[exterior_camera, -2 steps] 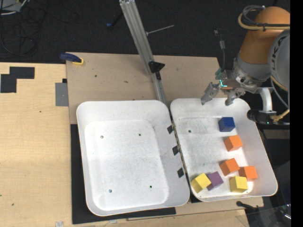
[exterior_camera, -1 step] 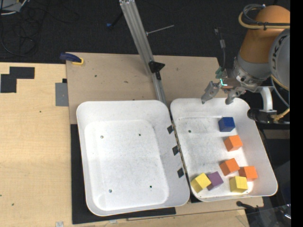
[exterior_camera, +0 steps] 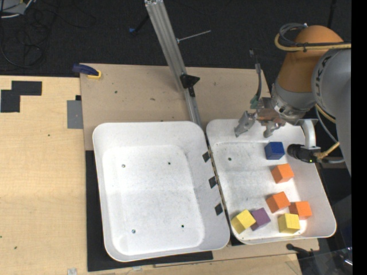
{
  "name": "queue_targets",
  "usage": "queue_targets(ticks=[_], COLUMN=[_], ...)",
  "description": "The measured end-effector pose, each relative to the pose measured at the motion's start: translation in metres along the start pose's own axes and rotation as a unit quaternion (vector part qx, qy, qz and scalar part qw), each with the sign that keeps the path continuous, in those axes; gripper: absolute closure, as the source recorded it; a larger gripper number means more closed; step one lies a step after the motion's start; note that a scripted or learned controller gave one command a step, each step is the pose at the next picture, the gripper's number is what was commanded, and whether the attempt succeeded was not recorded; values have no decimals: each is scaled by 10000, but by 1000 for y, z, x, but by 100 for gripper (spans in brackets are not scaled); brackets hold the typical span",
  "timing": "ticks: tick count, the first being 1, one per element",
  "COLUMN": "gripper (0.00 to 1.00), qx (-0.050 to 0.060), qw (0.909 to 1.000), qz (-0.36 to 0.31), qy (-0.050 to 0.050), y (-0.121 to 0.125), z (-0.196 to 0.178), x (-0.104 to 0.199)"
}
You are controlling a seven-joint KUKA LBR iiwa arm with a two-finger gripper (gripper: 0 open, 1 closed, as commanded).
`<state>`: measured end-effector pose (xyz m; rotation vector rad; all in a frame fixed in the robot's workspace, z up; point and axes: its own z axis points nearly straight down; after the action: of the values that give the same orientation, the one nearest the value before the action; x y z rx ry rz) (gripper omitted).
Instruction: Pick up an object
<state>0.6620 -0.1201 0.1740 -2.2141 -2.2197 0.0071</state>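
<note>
My gripper (exterior_camera: pixel 256 130) hangs over the far edge of the right bin (exterior_camera: pixel 241 171), fingers spread apart with nothing between them. A blue cube (exterior_camera: pixel 274 150) lies just to its right and nearer the camera. Further down the bin sit an orange cube (exterior_camera: pixel 281 173), a second orange cube (exterior_camera: pixel 277 201), a third orange cube (exterior_camera: pixel 301 209), a yellow cube (exterior_camera: pixel 288 223), a purple cube (exterior_camera: pixel 260 217) and another yellow cube (exterior_camera: pixel 243 220).
The left bin (exterior_camera: pixel 150 193) sits beside the right one, joined by black clips (exterior_camera: pixel 211 181). A slanted aluminium rail (exterior_camera: pixel 172 53) rises behind the bins. The grey and orange arm (exterior_camera: pixel 309 62) fills the upper right.
</note>
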Motion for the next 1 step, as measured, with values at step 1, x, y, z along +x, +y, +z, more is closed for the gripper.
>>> queue_targets(ticks=[1], gripper=[0], qx=[3], qw=[10000], qz=[14], qy=[-1], y=[-7], z=[47], x=[5])
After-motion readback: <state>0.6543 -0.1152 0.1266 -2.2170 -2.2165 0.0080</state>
